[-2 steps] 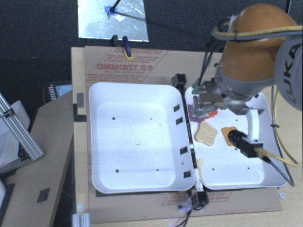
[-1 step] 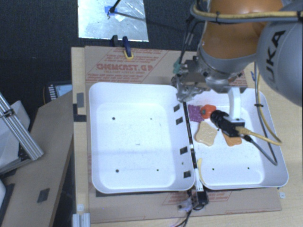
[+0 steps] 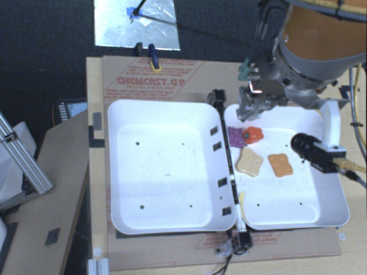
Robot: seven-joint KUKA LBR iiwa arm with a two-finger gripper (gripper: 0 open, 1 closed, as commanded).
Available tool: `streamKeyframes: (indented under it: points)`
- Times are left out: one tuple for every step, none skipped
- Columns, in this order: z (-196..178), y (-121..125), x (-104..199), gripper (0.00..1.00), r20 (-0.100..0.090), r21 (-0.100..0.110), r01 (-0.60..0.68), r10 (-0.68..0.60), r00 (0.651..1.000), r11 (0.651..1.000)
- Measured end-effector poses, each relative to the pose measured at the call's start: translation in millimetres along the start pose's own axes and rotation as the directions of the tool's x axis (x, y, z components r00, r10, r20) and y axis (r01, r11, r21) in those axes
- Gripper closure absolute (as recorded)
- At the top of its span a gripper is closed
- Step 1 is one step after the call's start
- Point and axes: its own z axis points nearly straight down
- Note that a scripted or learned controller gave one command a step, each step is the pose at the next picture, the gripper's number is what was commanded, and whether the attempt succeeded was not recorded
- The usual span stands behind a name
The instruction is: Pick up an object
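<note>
- While the gripper [image 3: 248, 112] hangs over the right bin's [image 3: 304, 215] far-left corner, the red object [image 3: 253, 134] lies just nearward of it.
- Finger state apparently obscured; cannot tell.

Bench with two white bins

The bench [image 3: 69, 153] bears a printed cardboard sheet [image 3: 155, 79]; on it sit the left bin [image 3: 166, 110] and right bin [image 3: 321, 211] side by side, rims touching, black clips along the seam.
</note>
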Motion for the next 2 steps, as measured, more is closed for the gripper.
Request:
streamKeyframes:
  points:
    - [-14, 1, 66, 1.00, 0.002, 0.010, 0.005, -0.005, 1.000, 1.000]
    - [-64, 55, 129, 1.00, 0.001, 0.005, 0.003, -0.003, 1.000, 1.000]
